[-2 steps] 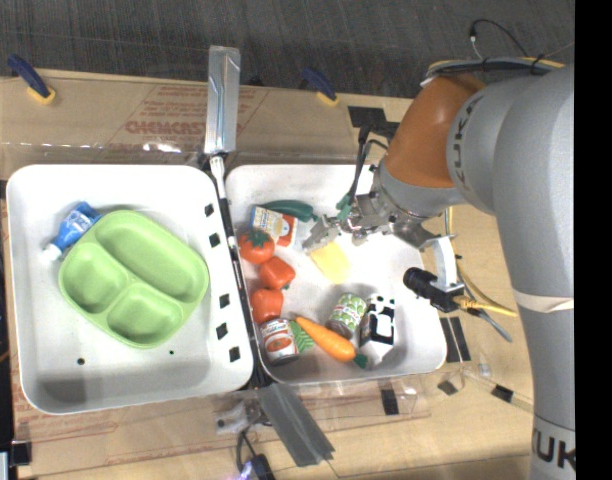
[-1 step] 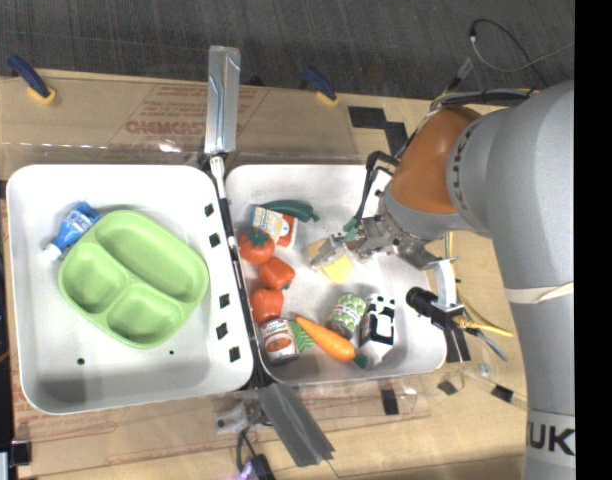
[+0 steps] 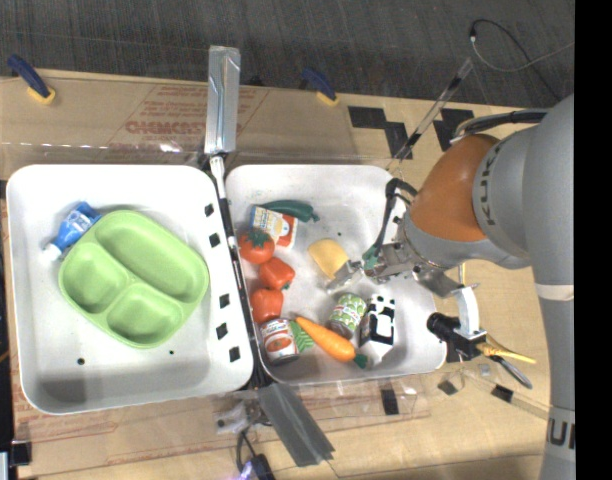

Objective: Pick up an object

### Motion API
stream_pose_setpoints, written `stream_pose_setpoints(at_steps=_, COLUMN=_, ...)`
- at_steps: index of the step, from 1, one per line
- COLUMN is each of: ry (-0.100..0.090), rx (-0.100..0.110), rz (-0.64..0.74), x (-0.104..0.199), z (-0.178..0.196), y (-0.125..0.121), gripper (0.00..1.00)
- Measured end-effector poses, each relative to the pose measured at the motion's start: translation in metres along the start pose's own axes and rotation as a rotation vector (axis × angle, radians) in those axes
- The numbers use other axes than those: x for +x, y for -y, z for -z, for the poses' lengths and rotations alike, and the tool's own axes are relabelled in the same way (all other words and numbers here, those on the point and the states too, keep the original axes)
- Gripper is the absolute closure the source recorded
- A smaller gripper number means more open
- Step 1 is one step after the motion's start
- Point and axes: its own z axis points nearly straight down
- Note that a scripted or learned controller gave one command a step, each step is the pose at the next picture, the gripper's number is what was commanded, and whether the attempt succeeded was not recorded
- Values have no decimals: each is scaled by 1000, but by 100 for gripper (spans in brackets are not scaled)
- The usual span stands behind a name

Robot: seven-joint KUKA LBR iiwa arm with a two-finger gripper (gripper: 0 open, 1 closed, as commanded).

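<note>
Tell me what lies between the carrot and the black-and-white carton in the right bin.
In the camera view, a green-labelled can sits between the carrot and the carton.

bench | bears: left bin, right bin, side by side

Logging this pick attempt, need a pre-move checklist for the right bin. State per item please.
1. Claw over the right bin: ok, it sits inside, beside the yellow piece.
2. Claw closed on an object: cannot tell, fingertips too small to read.
3. Targets in reach: ok, green can and black-and-white carton lie just below the claw.
4. Clutter: not ok, carrot, can and carton crowd together.
5. Left bin out of path: ok, green tray sits there, apart.
</note>
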Motion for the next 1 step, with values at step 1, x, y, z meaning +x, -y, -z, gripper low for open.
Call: stream_pose_setpoints(at_steps=1, ry=0, rx=-2, rz=15, x=-7, z=0, y=-51, gripper=0)
